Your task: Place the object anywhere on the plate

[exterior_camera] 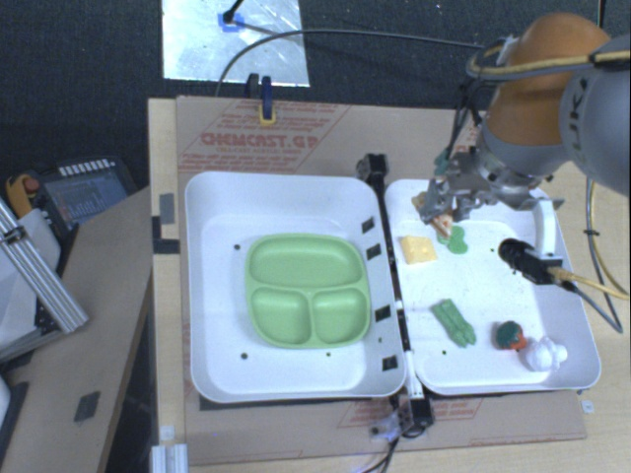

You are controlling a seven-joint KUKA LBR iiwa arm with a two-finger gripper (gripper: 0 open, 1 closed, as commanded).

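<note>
Pale green and divided into three compartments, the plate [304, 291] lies near the middle of the left bin [212, 264], with nothing resting on it. The right bin [577, 338] sits touching it along a row of black clips, and all the loose things lie there.

The grey arm [552, 87] with its orange band comes in from the upper right, and its gripper [441, 208] hangs over the far left part of the right bin. The gripper end is a dark, blurred cluster of metal — how far apart its tips stand cannot be told. Right under it sits a small orange-brown piece [443, 227], close against the gripper's lower end; whether it is pinched there or merely lying on the bin floor below cannot be told either. Just beside that piece, to its right, is a small green round object [457, 242].

A yellow wedge like a piece of cheese [418, 251] lies on the bin floor a little nearer the camera, close to the divider. Farther toward the front lies a long green object [455, 322], tilted. In the near right corner sit a small round object in green and orange-red [509, 335] and, touching or nearly touching it, a white lumpy object [544, 353]. A black cylindrical fitting [523, 257] with a cable reaches over the right rim — it lies well apart from the gripper.
</note>
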